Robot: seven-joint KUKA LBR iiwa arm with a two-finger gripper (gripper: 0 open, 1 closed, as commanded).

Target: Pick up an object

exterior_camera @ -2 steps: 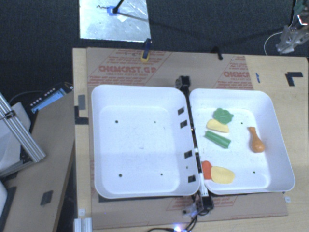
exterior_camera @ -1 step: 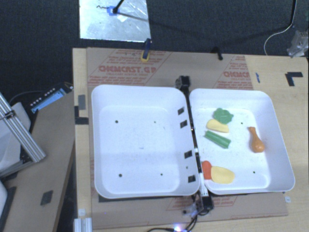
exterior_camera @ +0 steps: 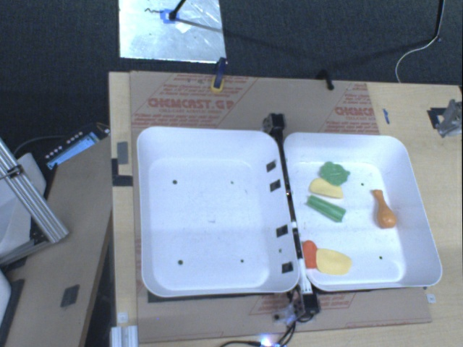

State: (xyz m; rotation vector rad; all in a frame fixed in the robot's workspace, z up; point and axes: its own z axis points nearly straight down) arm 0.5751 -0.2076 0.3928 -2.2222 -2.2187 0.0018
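Observation:
The right bin (exterior_camera: 417, 194) holds several small toy foods. A green leafy piece (exterior_camera: 333, 172) lies near its back, touching a yellow piece (exterior_camera: 326, 189) just in front of it. Below them a green stick (exterior_camera: 326, 209) lies at a slant. An orange drumstick-shaped piece (exterior_camera: 383, 210) lies apart toward the right wall. At the front left corner a red piece (exterior_camera: 309, 254) touches a larger yellow piece (exterior_camera: 333, 262).
The left bin (exterior_camera: 210, 208) adjoins the right one along a black-clipped seam (exterior_camera: 286, 201). Both rest on a cardboard sheet (exterior_camera: 195, 96). A grey metal part (exterior_camera: 448, 118) pokes in at the right edge. A silver rail (exterior_camera: 29, 201) stands at the left.

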